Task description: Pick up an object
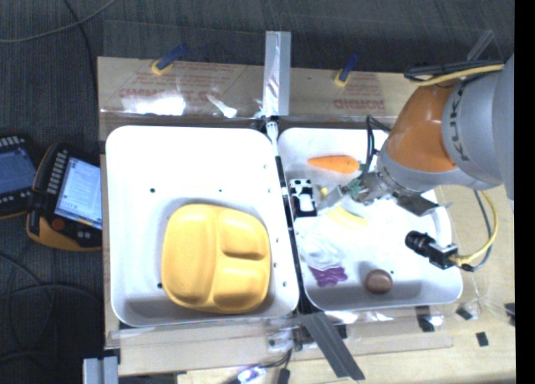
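While the grey arm's pincer [361, 188] hangs low over the right white bin [435, 286], I cannot tell its state. An orange carrot [333, 164] lies just beside it, on the far side. A small black-and-white block [302, 195] sits to its left. Nearer are a purple toy [328, 274] and a brown round ball [379, 280]. A big yellow plastic tray [216, 257] lies in the left white bin [138, 156].

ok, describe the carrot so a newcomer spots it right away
Take the right bin, the one the arm reaches into. Near its far wall lies the carrot, lengthwise across. It is the bin's sole orange item; the brown ball sits at the near wall.
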You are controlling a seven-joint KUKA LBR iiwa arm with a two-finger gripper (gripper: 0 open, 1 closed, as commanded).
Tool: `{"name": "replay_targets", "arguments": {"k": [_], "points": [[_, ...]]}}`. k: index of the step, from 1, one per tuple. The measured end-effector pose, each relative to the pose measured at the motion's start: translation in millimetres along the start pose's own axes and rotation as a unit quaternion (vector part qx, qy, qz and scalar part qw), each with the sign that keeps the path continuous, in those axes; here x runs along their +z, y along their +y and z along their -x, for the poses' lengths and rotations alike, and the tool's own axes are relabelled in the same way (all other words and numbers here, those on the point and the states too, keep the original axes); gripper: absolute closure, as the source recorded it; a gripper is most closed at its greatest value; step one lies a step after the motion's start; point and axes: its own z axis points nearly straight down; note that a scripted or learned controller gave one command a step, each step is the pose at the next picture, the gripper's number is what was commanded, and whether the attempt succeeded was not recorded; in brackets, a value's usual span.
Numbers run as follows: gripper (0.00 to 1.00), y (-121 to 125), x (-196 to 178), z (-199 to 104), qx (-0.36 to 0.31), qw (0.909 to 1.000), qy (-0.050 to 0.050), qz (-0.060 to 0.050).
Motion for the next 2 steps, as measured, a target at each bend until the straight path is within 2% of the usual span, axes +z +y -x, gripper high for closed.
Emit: {"name": "replay_targets", "arguments": {"k": [1, 2], "points": [[0.00, 11.1, 33.5, 24.9, -0.030, 0.9992, 0.008, -0.025], [1.00, 13.0, 23.5, 24.5, -0.030, 0.9992, 0.007, -0.024]]}}
